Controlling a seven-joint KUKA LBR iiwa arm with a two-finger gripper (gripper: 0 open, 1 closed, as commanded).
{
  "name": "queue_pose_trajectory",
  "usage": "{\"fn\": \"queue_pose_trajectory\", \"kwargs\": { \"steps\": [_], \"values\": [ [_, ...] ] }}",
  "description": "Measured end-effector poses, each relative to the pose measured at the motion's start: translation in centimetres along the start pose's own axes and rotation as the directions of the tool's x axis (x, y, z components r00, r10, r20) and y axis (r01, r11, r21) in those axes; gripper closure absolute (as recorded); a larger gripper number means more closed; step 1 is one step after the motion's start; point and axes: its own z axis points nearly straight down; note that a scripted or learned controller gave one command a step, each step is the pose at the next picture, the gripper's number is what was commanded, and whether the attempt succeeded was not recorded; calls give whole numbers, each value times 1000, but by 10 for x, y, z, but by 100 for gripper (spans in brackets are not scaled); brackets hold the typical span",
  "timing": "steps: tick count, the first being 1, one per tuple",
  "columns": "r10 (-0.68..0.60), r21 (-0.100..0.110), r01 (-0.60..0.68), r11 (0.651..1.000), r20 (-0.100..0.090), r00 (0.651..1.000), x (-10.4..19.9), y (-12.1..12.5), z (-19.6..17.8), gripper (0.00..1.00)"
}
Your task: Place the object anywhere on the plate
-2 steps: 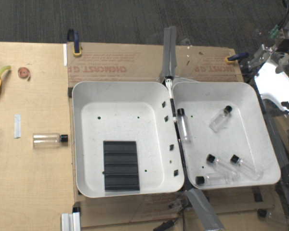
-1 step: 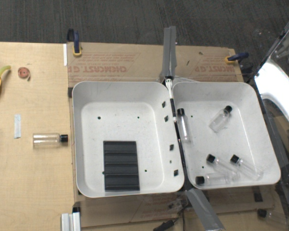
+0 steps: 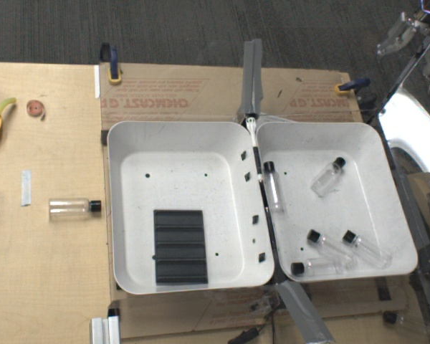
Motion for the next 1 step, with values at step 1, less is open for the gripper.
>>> {"fn": "queue_pose_trajectory", "kwargs": {
  "steps": [1],
  "values": [
    [148, 1, -148, 989, 0, 989, -41, 12, 0, 0]
  ]
}}
